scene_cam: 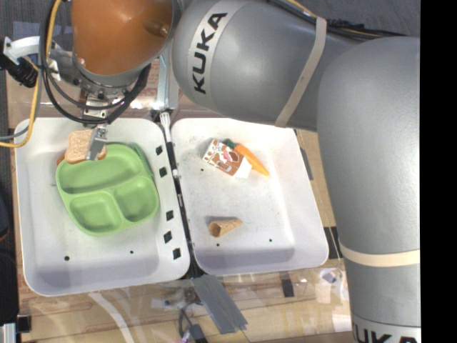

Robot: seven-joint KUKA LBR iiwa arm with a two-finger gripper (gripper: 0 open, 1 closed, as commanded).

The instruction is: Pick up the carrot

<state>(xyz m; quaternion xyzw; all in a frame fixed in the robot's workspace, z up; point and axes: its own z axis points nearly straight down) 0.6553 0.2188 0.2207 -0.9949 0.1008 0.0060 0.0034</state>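
cone (224, 226): small wafer-like cone lying on its side near the front of the right bin (285, 249), well apart from the task's thing.
plate (108, 189): green, three compartments, in the left bin (43, 256); a slice of bread (80, 146) sits at its far edge.
carton (223, 158): small printed box lying flat toward the back of the right bin.
carrot (255, 160): orange, lying just behind and beside the carton, touching it as far as i can judge; its long axis runs slantwise, tip pointing toward the right and front.
gripper (96, 145): hangs over the far corner of the left bin, at the bread and plate edge; i cannot tell how the jaws stand from this angle.
key relation: carrot lies in the other bin from the gripper, well apart, across the divider toward the right.
next move, as a judgement: the arm needs to cross to the right bin and close across the carrot's short width, clear of the carton.
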